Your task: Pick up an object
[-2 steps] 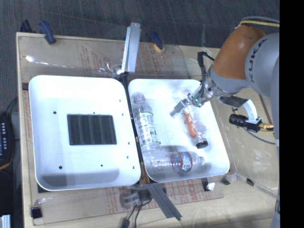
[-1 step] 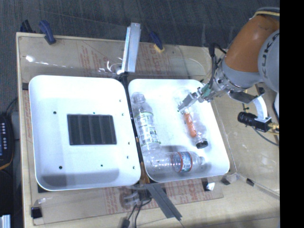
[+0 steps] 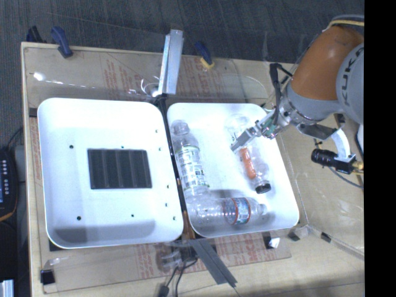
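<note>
The arm (image 3: 322,73) is reaching over the right bin (image 3: 291,193). Two bottles (image 3: 189,159) are lying at its left and near sides. The gripper (image 3: 244,139), state indeterminate, is hovering just above an orange-banded bottle (image 3: 252,167). Judged step: approach; descent and closure are required.

a pale wooden bench (image 3: 322,197) on dark carpet (image 3: 124,5).

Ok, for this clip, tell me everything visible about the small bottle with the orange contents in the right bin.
The small bottle looks like clear plastic with an orange filling or label in its upper half and a dark cap at its lower end. It lies on its side on the right bin floor, near the right wall, its cap pointing toward the bin's lower right corner. The hand hangs just above its upper end; whether they touch is unclear. It lies apart from the two larger bottles.
</note>
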{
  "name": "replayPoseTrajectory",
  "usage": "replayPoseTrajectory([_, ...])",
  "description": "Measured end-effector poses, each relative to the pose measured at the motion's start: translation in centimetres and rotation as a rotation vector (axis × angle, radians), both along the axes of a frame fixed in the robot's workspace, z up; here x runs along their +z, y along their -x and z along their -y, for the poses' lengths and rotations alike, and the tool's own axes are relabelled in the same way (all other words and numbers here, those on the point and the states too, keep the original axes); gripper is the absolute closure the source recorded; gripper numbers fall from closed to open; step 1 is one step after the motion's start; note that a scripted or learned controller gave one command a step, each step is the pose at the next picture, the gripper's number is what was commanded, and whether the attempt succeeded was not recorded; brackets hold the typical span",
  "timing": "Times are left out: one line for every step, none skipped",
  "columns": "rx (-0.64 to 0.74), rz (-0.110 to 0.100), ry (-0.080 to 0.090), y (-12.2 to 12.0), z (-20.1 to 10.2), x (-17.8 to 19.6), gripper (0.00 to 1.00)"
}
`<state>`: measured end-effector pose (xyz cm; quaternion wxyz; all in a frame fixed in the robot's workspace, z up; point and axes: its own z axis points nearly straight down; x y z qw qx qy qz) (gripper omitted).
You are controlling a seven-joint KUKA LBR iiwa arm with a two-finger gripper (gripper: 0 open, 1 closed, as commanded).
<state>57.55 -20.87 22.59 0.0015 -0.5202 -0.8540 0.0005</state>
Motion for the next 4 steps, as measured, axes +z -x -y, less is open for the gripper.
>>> replayPoseTrajectory([0.003,0.001,0.001,-0.1,0.0,1.1,1.00])
replayPoseTrajectory([0.003,0.001,0.001,-0.1,0.0,1.1,0.00])
replayPoseTrajectory([0.140,0.000,-0.001,-0.1,0.0,0.2,0.00])
replayPoseTrajectory([0.172,0.000,0.000,3.3,-3.1,-7.2,0.00])
